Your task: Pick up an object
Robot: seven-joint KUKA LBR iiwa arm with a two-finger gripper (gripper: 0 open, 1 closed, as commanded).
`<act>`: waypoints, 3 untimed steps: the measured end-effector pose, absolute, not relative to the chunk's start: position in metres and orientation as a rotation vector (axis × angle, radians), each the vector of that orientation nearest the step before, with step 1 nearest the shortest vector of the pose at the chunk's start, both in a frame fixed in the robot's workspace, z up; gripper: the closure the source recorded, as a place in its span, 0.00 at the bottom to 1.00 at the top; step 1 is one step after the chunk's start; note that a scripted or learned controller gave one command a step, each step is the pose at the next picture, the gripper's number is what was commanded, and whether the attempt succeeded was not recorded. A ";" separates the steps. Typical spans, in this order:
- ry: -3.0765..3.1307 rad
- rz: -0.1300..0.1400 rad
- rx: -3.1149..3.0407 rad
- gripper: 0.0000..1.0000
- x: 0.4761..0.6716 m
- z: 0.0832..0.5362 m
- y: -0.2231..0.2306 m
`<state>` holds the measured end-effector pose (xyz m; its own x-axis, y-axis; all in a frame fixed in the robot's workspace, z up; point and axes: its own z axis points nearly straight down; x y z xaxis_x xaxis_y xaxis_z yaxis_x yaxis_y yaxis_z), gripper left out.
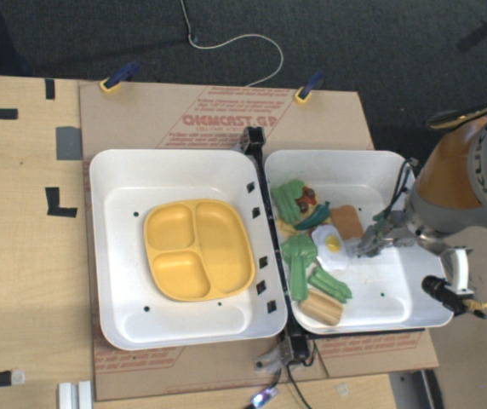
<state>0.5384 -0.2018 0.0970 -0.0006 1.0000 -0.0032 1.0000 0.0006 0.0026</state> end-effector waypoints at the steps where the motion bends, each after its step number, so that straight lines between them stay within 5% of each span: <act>1: 2.222 0.001 2.219 1.00 0.540 0.139 -0.199; 3: 2.222 0.002 2.218 1.00 0.543 0.226 -0.188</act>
